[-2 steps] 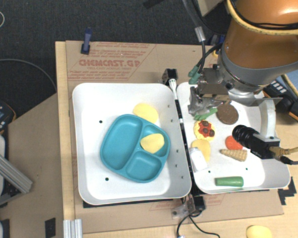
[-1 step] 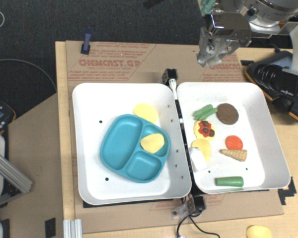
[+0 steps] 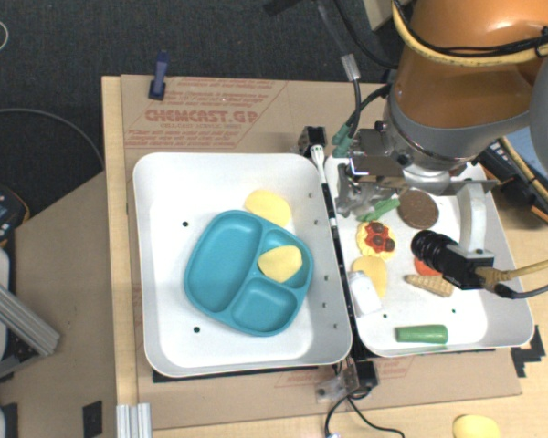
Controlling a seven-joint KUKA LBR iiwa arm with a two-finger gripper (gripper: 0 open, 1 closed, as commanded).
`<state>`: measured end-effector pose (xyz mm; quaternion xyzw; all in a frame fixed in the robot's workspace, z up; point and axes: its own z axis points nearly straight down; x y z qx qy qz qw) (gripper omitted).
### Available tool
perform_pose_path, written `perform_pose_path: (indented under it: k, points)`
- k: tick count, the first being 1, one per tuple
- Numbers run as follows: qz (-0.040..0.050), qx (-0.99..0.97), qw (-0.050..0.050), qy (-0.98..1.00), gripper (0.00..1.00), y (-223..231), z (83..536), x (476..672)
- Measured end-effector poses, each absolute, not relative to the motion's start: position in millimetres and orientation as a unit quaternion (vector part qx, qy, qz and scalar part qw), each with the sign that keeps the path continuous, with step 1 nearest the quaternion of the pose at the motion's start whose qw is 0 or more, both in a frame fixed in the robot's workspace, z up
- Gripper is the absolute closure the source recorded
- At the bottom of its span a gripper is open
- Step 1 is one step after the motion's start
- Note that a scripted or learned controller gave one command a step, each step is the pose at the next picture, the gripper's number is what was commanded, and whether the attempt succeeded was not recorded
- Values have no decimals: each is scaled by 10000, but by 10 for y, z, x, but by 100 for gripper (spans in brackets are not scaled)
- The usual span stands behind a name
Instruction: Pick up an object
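Sitting on a cardboard sheet (image 3: 210, 108), 2 white bins (image 3: 164, 336) over dark carpet (image 3: 119, 16)

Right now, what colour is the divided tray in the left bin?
Teal blue; the divided tray shows best in the camera view, holding a pale yellow piece.

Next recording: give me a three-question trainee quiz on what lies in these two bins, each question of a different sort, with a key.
1. True or false: the blue tray lies in the right bin.
2. What lies in the tray? A) a pale yellow piece B) the green block C) the brown disc
3. Fill in: the arm hangs over the ___ bin.

Key: 1 false, it lies in the left bin; 2 A; 3 right.
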<state>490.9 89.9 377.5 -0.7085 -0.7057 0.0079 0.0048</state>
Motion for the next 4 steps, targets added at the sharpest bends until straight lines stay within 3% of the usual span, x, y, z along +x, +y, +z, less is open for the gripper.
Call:
perform_pose_path:
  k: [1,2,3,4]
  points:
    - [40,-7096,26,-7045,100,321,3207,4778]
    - [-45,-7058,-30,-7084,100,602,4028,4802]
    - [-7,-7092,-24,-7050,100,-17,4074,4796]
    - [-8,-7079,-15,-7063,100,-143,4073,4796]
